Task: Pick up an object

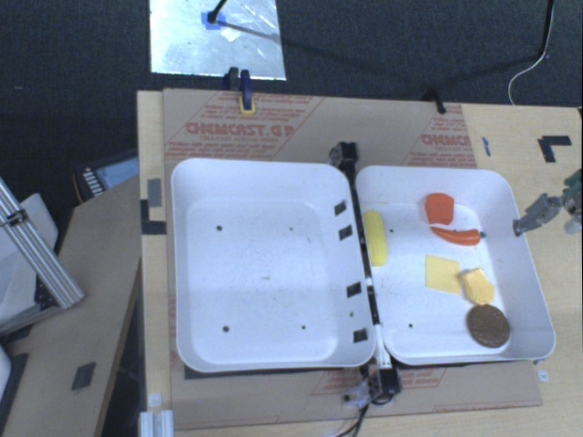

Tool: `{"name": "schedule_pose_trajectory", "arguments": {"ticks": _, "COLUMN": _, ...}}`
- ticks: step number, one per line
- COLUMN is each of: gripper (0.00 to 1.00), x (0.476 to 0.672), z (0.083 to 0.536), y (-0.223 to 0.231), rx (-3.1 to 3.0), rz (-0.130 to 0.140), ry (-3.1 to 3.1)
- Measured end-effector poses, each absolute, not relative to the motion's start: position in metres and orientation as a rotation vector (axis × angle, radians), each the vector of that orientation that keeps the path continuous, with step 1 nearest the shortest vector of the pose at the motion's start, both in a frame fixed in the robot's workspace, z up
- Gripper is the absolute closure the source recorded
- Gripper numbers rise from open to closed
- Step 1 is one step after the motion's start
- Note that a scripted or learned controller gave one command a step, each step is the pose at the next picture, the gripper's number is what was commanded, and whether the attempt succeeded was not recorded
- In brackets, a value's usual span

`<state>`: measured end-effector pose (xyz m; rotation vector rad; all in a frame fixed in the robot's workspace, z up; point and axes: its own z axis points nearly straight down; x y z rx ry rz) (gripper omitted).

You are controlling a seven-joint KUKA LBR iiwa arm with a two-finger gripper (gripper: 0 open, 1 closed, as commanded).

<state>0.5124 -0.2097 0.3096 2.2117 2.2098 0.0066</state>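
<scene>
The right bin (pixel 524 285) holds several small items. A long yellow piece (pixel 374 237) lies against its left wall. At the back sit an orange block (pixel 439 208) and a thin red pepper (pixel 455 236). Toward the front are a flat yellow slice (pixel 443 273), a yellow chunk (pixel 478 286) and a round brown disc (pixel 488 325). My gripper (pixel 539 213) reaches in from the right edge of the view, over the right bin's right rim, apart from every item. Nothing shows in its grasp.
The left bin (pixel 196 244) stands beside the right one on a cardboard sheet (pixel 273 130). A black hinge strip (pixel 360 262) runs between the bins. A shiny foil sheet (pixel 217 25) lies on the floor behind, and metal framing (pixel 32 253) stands at left.
</scene>
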Motion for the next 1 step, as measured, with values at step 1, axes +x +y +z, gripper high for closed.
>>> {"name": "schedule_pose_trajectory", "arguments": {"ticks": 1, "gripper": 0.00, "x": 0.5652, "z": 0.3582, "y": -0.1816, "rx": 2.204, "rz": 0.009, "ry": 2.226}}
